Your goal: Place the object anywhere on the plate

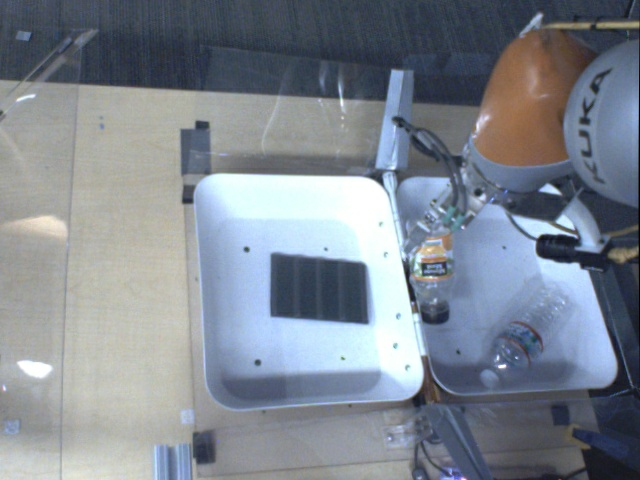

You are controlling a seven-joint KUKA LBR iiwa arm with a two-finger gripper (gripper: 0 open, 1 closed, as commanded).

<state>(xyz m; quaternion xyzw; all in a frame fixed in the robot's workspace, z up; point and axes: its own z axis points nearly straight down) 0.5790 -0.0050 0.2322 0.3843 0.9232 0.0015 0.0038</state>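
pale wood bench (100, 298) fills the lower left of the frame, with dark floor across the top and clear panels standing along the back.

the small bottle (432, 273) with an orange label hangs at the left edge of the right bin (590, 363), dark cap pointing down toward the bin floor and its upper end at the tool (447, 218). whether the tool is clamped on it or merely touching it cannot be told, since the wrist and cables cover that spot.

the dark ridged plate (320, 288) lies flat in the middle of the left bin (230, 208), well apart from the small bottle, with the two bin walls between them.

a clear plastic bottle (525, 333) lies on its side in the lower right part of the right bin.

the grey arm with its orange band (530, 88) comes in from the upper right corner.
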